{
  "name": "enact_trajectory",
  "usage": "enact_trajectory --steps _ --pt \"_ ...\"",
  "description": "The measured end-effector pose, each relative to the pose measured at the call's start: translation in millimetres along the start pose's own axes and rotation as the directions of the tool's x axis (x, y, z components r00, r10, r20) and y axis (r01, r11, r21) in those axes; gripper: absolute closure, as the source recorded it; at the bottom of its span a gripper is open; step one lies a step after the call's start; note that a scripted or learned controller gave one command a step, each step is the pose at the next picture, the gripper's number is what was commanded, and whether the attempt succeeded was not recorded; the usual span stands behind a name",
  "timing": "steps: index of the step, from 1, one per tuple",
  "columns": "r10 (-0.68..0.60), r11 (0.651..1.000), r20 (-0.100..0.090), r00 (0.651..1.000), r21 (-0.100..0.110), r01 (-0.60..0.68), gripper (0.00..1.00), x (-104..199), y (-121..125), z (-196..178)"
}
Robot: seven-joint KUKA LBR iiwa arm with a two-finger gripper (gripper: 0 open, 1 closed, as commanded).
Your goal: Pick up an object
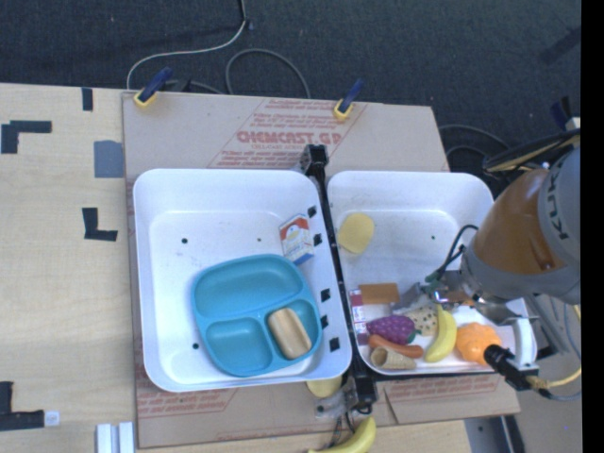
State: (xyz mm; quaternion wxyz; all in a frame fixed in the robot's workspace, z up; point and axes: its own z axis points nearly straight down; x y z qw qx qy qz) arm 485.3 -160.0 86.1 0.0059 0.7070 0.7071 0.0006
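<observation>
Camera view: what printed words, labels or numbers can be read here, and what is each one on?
"CHEMCAST GP": red print, seen upside down, on the brown board under the bins; my best reading.
The smaller red lines beside it: too blurred to read.
The small carton in the left bin: red and blue print, too small to read.

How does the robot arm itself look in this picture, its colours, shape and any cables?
The arm is thick and rounded, grey, with a broad orange band above the wrist. Its lower part is grey metal, ending near the pincer over the right bin. A thin dark cable loops beside the wrist. No lettering is readable on it.
</observation>
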Motion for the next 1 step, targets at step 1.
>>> enact_trajectory --steps 1 --pt "-0.005 1.0 -0.004 1.0 0.002 0.005 0.0 47.8 69.6 -0.3"
